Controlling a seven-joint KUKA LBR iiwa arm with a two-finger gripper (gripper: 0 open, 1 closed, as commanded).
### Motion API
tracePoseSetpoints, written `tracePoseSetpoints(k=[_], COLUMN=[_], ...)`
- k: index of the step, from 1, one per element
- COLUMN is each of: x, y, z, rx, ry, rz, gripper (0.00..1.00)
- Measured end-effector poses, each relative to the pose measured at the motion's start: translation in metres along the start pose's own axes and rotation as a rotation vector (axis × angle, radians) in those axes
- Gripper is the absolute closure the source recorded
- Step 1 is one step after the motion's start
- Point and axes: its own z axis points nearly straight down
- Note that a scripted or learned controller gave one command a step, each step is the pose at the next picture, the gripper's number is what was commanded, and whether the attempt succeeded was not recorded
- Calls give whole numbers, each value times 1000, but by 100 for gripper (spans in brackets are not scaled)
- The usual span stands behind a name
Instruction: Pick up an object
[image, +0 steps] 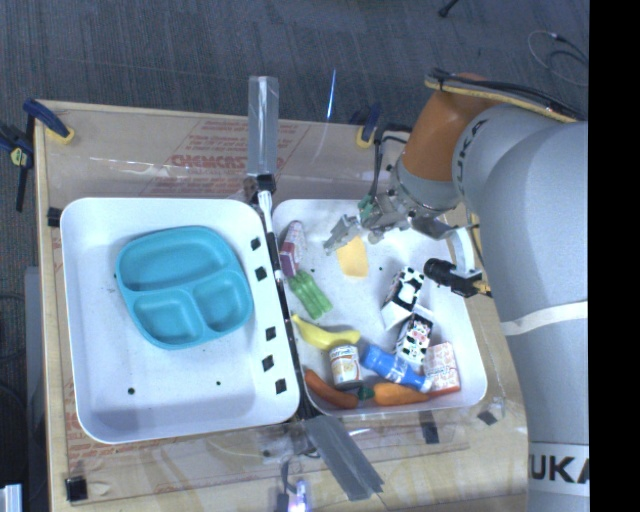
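Camera view: gripper (343, 232) over the right bin's (470, 335) far edge.
Fingers spread, holding nothing; yellow block (353, 259) lies just nearward.

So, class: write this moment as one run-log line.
gripper: above right bin, nothing held | nearest: yellow block | left bin: blue tray

Robotics lab, not home or shop. Evidence: large grey industrial arm with orange band (520, 200) over wooden bench (150, 150). Two shallow white plastic bins (90, 330), left of and below end effector, blue clamps (45, 118) at bench corners far left, grey carpet floor (150, 50) beyond.
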Motion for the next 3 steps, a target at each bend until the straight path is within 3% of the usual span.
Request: tracePoseSetpoints(k=[1,2,3], x=[10,11,11], y=[1,1,1], z=[27,18,18], rx=[-5,-3,-3], ry=[-2,-1,-1], rz=[-43,-47,-47], gripper=[0,100,0])
